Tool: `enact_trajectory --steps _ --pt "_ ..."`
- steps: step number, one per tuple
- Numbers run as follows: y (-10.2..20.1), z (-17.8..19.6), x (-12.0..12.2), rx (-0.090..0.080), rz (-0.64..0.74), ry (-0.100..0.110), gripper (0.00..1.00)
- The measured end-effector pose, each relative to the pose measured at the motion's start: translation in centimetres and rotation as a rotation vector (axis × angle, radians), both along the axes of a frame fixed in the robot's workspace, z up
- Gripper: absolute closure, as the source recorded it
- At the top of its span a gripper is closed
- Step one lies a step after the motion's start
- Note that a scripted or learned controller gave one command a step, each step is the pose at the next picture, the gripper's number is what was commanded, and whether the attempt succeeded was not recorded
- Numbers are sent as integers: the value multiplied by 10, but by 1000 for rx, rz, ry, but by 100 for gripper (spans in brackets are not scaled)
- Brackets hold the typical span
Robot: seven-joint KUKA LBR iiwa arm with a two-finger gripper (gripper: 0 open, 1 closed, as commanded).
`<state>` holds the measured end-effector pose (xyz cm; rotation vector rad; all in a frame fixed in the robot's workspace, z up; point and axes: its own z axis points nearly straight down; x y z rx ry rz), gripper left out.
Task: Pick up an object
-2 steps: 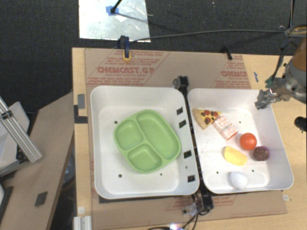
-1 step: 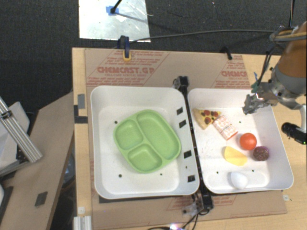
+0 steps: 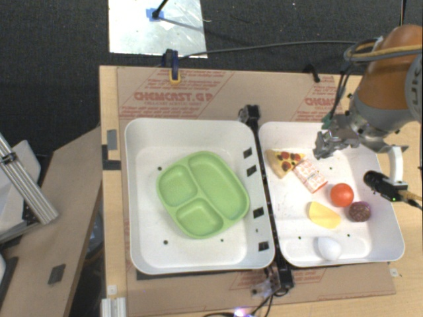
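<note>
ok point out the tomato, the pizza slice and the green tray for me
tomato (image 3: 342, 195), camera view, middle of its red top
pizza slice (image 3: 284, 162), camera view, centre of the topped wedge
green tray (image 3: 202, 193), camera view, ridge where its three compartments meet

The brown board (image 3: 198, 88) under the two bins carried red print. Behind the left bin it read "CHEMCAST GP" in large letters, with smaller lines around it too fine to read. Behind the right bin the same red lettering showed again, slanted and partly covered by the arm.
</note>
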<state>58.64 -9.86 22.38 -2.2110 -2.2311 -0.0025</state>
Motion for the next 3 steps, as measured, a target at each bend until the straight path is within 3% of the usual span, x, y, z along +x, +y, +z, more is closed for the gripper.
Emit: enact_trajectory --steps 2,3 --pt "118 2 -30 1 1 1 100" --pt "172 6 -58 0 0 2 100"
